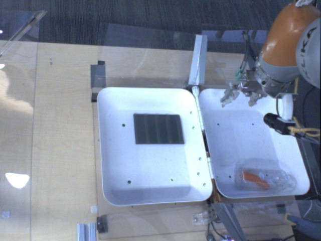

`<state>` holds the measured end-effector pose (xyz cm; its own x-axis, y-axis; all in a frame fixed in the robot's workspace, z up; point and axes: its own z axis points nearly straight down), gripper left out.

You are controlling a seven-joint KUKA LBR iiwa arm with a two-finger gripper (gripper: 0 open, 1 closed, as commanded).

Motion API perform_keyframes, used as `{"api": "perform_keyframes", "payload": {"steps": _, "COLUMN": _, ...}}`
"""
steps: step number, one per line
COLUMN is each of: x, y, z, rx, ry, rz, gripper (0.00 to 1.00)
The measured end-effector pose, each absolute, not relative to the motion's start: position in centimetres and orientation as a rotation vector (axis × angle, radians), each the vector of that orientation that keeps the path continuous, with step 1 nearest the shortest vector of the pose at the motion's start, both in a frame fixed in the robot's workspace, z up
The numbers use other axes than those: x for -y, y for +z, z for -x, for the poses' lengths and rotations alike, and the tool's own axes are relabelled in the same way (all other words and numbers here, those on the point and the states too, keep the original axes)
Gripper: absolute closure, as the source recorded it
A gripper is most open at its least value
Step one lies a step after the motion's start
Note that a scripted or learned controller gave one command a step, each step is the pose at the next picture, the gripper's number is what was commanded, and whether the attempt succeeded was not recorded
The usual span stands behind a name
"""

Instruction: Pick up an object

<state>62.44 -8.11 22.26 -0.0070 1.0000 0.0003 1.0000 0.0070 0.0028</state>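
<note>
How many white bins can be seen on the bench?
2. The left bin holds a dark ridged rectangle; the right bin holds a clear item with an orange part near its front. The hand is over its far edge.

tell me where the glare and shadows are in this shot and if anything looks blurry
Camera view: bright glare patches on the clear sheet at the left; soft shadow along the left bin near edge; the claw looks slightly blurred; the clear orange-tinted object in the right bin is hazy.
</note>
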Motion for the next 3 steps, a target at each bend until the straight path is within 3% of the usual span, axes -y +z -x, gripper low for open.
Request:
{"api": "perform_keyframes", "payload": {"steps": 1, "x": 10.8, "y": 17.3, "z": -56.7, "rx": -2.406, "ry": 0.005, "rz": -2.015, "gripper": 0.0}}
{"api": "perform_keyframes", "payload": {"steps": 2, "x": 10.9, "y": 18.5, "z": -53.1, "rx": -2.437, "ry": 0.004, "rz": -1.976, "gripper": 0.0}}
{"api": "perform_keyframes", "payload": {"steps": 3, "x": 10.4, "y": 9.0, "z": -52.0, "rx": -2.305, "ry": 0.017, "rz": -2.116, "gripper": 0.0}}
